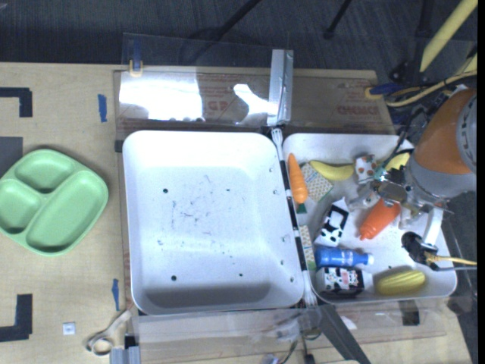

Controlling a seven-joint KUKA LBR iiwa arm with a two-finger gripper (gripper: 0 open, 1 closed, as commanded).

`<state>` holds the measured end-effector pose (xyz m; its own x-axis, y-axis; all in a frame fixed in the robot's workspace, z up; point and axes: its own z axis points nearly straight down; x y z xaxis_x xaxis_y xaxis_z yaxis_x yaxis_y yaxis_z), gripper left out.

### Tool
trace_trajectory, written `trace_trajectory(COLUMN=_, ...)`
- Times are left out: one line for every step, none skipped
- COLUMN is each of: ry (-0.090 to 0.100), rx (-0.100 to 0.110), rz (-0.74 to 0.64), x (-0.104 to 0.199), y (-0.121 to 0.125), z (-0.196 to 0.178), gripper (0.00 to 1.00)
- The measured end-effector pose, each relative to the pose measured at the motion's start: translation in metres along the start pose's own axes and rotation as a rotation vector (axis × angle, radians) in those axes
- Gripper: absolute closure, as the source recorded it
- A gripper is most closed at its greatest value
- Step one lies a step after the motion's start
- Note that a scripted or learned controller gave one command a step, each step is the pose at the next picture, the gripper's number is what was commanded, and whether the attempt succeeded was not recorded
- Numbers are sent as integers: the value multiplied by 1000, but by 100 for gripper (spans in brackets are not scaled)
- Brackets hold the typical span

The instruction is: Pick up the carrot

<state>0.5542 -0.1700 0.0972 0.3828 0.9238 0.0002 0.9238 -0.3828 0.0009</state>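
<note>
Here, the gripper (388,197) hangs over the right bin (449,280) w/ an orange carrot (378,218) between its fingers, tip toward 7 o'clock. A second carrot (297,179) lies at 9 o'clock, along the bin's left wall, nr a banana (331,171).

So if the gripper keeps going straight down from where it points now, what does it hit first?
Most likely the carrot lying right at the gripper in the right bin; height above it is unclear from this slanted view.
</note>
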Motion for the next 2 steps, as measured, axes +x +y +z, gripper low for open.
trace_trajectory(ry=0, rx=1, rz=0, x=0, y=0, z=-9, gripper=100)
trace_trajectory(ry=-1, rx=2, rz=-175, x=69, y=80, z=-89, gripper=100)
